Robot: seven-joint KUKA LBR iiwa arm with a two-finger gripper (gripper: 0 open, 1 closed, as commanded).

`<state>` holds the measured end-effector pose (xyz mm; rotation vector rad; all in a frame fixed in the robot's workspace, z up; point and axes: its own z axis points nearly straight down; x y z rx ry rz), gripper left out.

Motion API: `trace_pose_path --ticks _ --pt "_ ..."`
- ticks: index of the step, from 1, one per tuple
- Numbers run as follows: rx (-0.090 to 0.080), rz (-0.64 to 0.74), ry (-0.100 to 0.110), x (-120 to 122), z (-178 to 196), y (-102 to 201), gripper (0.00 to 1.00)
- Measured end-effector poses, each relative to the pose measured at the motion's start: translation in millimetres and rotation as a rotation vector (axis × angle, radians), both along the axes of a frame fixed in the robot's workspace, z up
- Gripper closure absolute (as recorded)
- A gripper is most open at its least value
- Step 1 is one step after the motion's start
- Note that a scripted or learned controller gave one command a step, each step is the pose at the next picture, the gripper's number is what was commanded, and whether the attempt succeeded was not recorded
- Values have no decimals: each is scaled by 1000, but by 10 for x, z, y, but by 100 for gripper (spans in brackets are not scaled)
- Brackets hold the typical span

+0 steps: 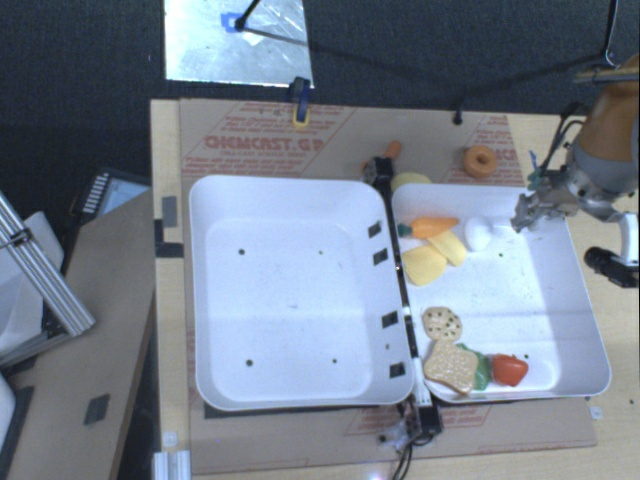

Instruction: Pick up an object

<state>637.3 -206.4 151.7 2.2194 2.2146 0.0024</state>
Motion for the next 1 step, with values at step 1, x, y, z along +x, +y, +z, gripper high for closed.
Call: trace_pose_path --ticks 1 --pt "7 9 10 -278 -606 568 100"
